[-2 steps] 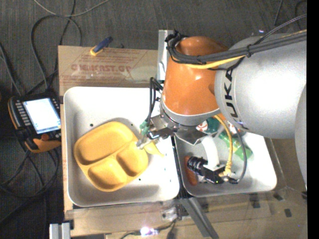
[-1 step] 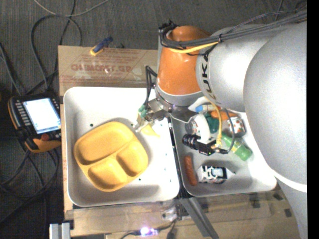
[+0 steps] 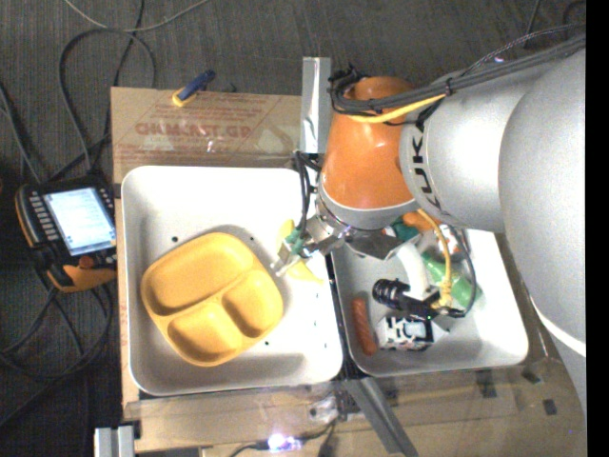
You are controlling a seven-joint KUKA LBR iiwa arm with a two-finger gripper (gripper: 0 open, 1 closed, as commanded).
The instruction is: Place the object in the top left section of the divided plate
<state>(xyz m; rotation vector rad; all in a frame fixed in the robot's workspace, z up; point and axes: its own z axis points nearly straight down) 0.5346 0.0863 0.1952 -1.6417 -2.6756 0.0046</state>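
The yellow divided plate [image 3: 211, 295] lies in the left bin [image 3: 171, 184], with one large section on its upper left and two smaller ones on its lower right. All its sections look bare. My gripper [image 3: 288, 252] hangs just off the plate's right rim, over the left bin's right side. A small green and yellow object [image 3: 301, 255] sits at the gripper's tip, partly hidden by it. Whether it is held or lying on the bin floor, I cannot tell.
The right bin [image 3: 504, 341] holds a brown sausage-like piece [image 3: 362, 323], a black and white item [image 3: 407, 332], a green item [image 3: 459, 291] and an orange piece [image 3: 415, 223]. My arm covers that bin's upper part. A tablet [image 3: 71, 219] lies left of the bench.
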